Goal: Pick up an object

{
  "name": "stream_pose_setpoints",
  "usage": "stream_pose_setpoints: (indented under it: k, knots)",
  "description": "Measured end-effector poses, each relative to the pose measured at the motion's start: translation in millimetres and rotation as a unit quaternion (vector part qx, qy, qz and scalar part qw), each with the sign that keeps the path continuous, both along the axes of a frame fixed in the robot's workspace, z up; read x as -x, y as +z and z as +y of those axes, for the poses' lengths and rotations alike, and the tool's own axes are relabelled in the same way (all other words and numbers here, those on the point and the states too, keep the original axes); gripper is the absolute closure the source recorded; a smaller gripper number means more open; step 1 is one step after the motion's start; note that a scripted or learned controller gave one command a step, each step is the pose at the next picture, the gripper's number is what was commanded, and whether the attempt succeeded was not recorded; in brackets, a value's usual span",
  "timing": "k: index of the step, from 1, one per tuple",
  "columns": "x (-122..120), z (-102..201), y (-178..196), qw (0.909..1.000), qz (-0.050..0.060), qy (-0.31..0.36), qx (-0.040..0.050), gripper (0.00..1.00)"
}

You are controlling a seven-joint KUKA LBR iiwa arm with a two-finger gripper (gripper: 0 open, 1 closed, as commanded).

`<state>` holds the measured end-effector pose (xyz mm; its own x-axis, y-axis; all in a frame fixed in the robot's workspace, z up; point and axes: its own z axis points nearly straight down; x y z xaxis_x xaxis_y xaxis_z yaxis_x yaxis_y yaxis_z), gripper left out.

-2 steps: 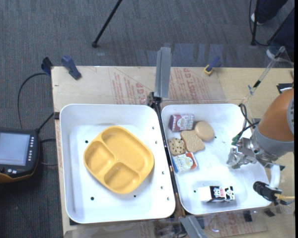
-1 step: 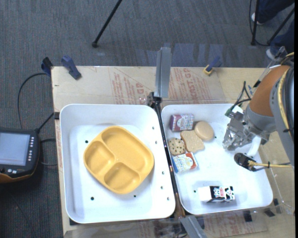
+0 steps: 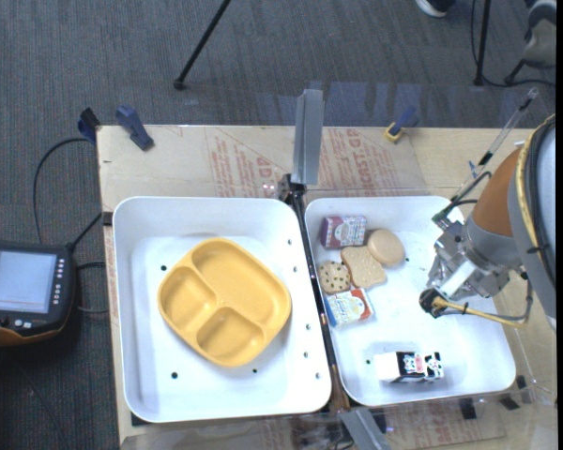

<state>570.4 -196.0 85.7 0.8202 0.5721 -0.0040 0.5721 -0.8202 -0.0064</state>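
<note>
The right bin (image 3: pixel 479 359) holds several toy food items. A maroon carton (image 3: pixel 342 231) lies at its back left, with a round tan bun (image 3: pixel 386 247) beside it. In front of these sit a toast slice (image 3: pixel 363 267), a chocolate chip cookie (image 3: pixel 334 277) and a small white, orange and blue carton (image 3: pixel 348 306). A black-and-white cow-print carton (image 3: pixel 408 366) lies on its side near the front edge. My gripper (image 3: pixel 448 268) hangs over the right part of this bin, to the right of the bun and toast and apart from every item.
The left bin (image 3: pixel 141 232) contains a yellow divided plate (image 3: pixel 225 300). A grey upright post (image 3: pixel 308 143) stands behind the seam between the bins. A teach pendant (image 3: pixel 23 289) lies on the floor to the left. A bare patch of the right bin floor lies under the gripper.
</note>
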Motion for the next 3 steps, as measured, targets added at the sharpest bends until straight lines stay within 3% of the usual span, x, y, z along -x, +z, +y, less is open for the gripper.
stream_pose_setpoints:
  k: [1,2,3]
  knots:
    - [-7,-13,0,0.9976,-0.001,-0.070,0.0007,1.00]
    - [-45,-16,1,0.9957,-0.002,-0.092,0.0011,1.00]
    - [-14,-17,0,0.9793,0.000,-0.202,0.0008,1.00]
